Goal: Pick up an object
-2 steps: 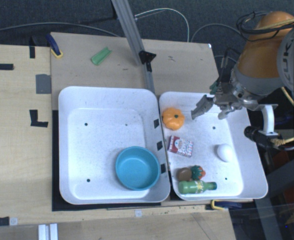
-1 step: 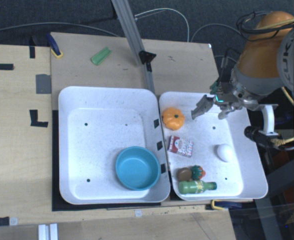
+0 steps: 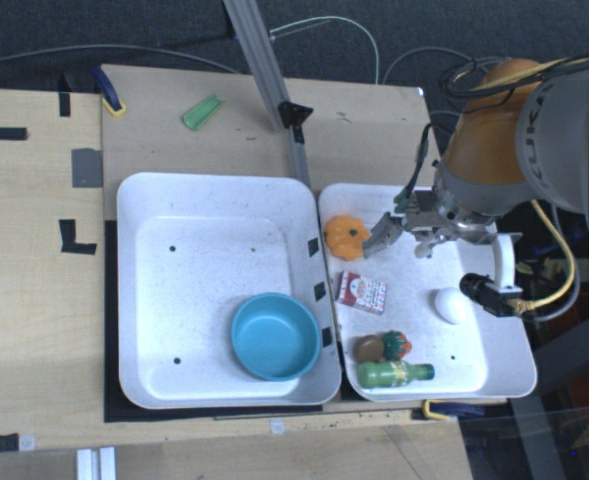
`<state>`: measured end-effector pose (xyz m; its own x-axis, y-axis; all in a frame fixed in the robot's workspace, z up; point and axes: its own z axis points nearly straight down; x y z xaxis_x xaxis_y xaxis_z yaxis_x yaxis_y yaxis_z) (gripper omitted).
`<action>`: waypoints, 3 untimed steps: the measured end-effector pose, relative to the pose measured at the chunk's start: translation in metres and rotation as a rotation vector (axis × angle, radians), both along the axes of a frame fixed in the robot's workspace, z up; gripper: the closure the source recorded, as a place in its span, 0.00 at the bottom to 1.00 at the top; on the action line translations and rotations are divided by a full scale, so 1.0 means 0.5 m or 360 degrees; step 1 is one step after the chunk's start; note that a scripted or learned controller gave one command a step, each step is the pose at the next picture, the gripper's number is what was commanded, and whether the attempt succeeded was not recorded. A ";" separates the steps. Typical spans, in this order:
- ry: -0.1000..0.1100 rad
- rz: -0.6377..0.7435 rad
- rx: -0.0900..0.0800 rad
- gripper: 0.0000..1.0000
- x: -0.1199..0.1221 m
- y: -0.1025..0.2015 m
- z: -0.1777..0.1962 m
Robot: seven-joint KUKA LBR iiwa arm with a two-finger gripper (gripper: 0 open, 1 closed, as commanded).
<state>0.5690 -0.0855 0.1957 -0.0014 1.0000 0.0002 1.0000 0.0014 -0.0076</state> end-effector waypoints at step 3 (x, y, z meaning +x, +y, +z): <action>-0.0031 0.0002 0.0002 1.00 0.009 -0.015 -0.177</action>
